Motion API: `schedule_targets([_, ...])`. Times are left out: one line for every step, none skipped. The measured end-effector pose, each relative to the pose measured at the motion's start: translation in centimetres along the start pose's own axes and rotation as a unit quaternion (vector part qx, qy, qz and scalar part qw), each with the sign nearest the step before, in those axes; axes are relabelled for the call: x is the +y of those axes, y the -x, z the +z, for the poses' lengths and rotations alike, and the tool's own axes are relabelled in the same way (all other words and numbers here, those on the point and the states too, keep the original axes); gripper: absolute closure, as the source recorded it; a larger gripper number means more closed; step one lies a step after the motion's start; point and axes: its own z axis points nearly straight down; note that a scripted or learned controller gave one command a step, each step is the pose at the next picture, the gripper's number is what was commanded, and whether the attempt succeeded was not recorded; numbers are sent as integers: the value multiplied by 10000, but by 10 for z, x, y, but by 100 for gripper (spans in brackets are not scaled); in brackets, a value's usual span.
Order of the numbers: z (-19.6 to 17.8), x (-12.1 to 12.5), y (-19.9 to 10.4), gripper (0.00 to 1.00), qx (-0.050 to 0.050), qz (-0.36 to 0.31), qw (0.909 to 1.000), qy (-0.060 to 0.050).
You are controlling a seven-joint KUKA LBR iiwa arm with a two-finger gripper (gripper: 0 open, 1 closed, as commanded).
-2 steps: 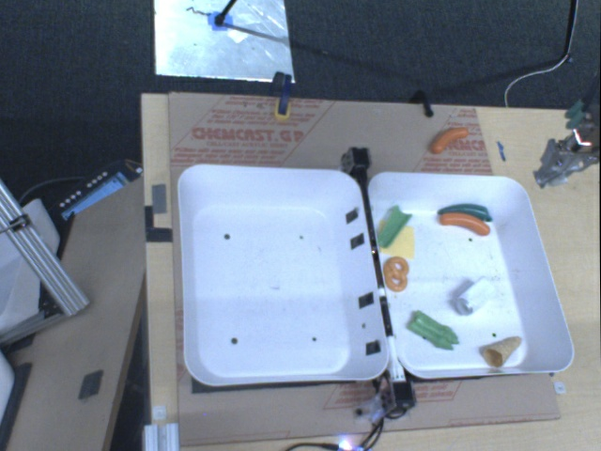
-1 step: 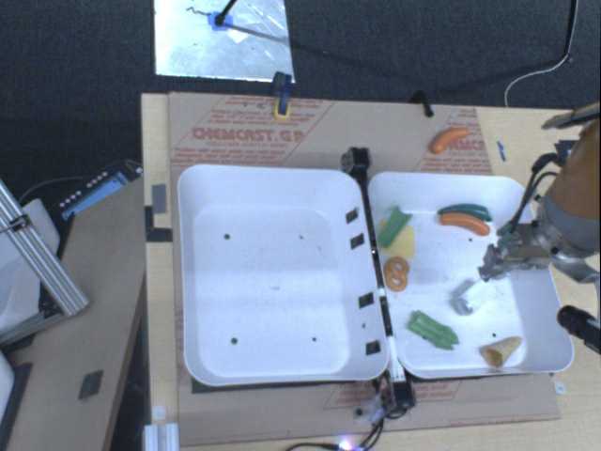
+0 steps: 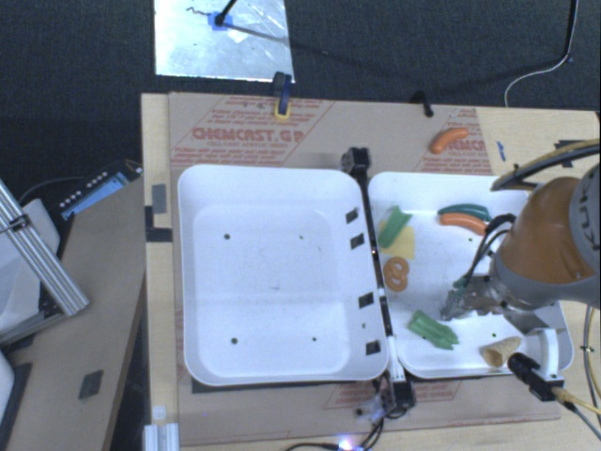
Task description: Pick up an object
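— Dark carpet rings the surface (image 3: 160, 346), which carries two white bins side by side. Where is the arm?

— Reaching in from three o'clock. Its claw (image 3: 457, 303) hangs low over the right bin (image 3: 427, 194), toward that bin's five o'clock area.

— Is it gripping anything?

— I cannot tell; the tip is small and dark against the white floor, and nothing reads clearly as caught in it.

— What could it take?

— Just beside the tip, at its seven o'clock, lies a green piece (image 3: 433, 330). A pretzel (image 3: 396, 273) sits toward nine o'clock, a tan cone (image 3: 500, 350) at four o'clock, and a yellow wedge (image 3: 404, 242) with a green pod (image 3: 392, 223) farther up. An orange sausage (image 3: 464, 220) lies at twelve o'clock.

— So how far along?

— Early, I'd judge: the arm is down among the objects, but nothing is lifted. Grasp and raise remain.

— Any writing?

— Red print on the cardboard sheet (image 3: 249, 132) reads "CHEMCAST GP". The left bin (image 3: 272, 271) bears no label.
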Motion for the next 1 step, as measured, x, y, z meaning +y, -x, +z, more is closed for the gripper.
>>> schedule_targets([-108, 5, -184, 100, 42, -111, 9999, 58])
